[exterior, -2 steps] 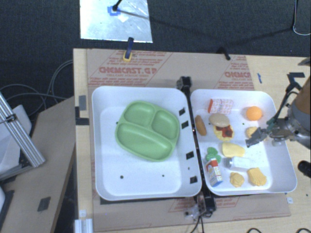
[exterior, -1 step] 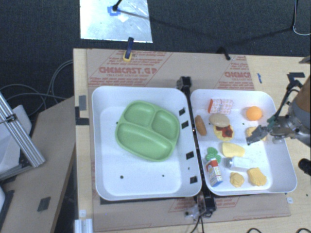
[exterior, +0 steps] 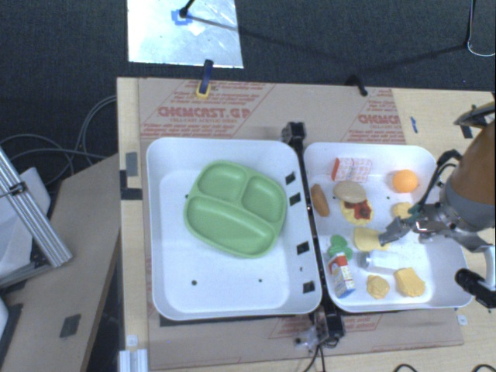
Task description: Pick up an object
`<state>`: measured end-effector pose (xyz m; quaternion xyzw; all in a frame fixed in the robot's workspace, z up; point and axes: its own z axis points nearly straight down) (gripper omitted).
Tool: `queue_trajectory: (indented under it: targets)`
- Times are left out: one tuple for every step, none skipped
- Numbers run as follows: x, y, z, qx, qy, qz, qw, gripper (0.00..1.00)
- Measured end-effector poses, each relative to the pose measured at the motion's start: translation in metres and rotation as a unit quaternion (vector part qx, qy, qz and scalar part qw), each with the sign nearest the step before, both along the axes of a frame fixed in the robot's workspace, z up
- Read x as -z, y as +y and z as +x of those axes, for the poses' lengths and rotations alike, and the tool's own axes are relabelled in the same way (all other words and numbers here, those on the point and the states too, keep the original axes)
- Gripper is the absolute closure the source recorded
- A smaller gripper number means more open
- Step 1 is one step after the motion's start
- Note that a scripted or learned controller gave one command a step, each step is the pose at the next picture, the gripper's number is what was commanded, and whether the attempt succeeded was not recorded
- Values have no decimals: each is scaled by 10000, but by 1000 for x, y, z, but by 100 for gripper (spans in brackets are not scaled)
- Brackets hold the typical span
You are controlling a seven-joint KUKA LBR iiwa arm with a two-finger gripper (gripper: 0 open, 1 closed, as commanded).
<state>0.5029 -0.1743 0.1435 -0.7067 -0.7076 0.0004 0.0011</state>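
Yellow toy food (exterior: 367,239) is seen just beyond the pincer (exterior: 391,232) tip, on the side away from the arm, in the right-hand bin (exterior: 442,301); whether contact is made cannot be told; pincer state cannot be made out, tip dark and blurred; arm (exterior: 473,184) is cut off at the frame edge; orange ball (exterior: 404,180) lies near, across the bin.

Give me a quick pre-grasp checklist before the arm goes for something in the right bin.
1. Gripper over the right bin: ok.
2. Target directly under it: cannot tell; the pale yellow piece is nearest.
3. Something already held: cannot tell.
4. Room around the target: not ok; the white piece and green toy crowd it.
5. Orange ball clear of the arm: ok.
6. Green plate stays in the left bin: ok.
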Motion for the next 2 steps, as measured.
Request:
queue_trajectory:
  targets:
    - [52, 0, 0, 1, -2, 0, 10000, 0]
    - [39, 0, 1, 0, -25, -9, 10000, 100]
